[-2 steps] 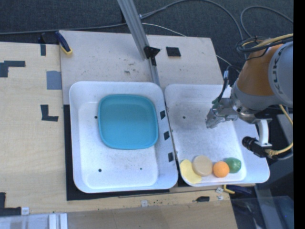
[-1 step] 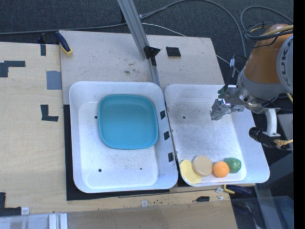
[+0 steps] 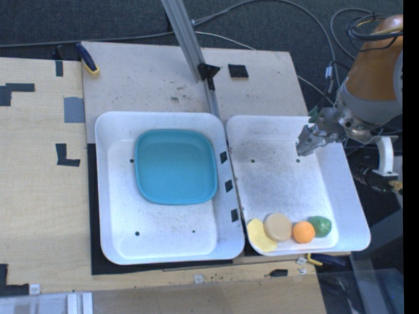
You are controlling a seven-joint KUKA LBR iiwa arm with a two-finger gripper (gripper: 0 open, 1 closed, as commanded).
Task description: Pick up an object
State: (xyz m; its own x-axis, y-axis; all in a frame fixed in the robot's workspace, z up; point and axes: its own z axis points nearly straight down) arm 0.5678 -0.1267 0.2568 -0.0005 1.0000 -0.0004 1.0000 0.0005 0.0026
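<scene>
Grey 2-finger pincer (image 3: 306,142) hangs over the right white plastic bin (image 3: 340,182), far side; how far open, I cannot tell, nothing visibly held.

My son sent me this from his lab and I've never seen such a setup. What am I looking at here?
This is one picture from a camera fixed above a workbench, looking down at a slant. The grey and orange machine at the right is a robot arm; its tip is a two-finger gripper, hanging over the upper part of the right bin. I see nothing between its fingers. Two shallow white bins sit side by side. The left bin holds a square teal plate. Along the right bin's near edge lies a row of small things: a yellow piece, a beige disc, an orange ball and a green object. Its job is to pick one up.
</scene>
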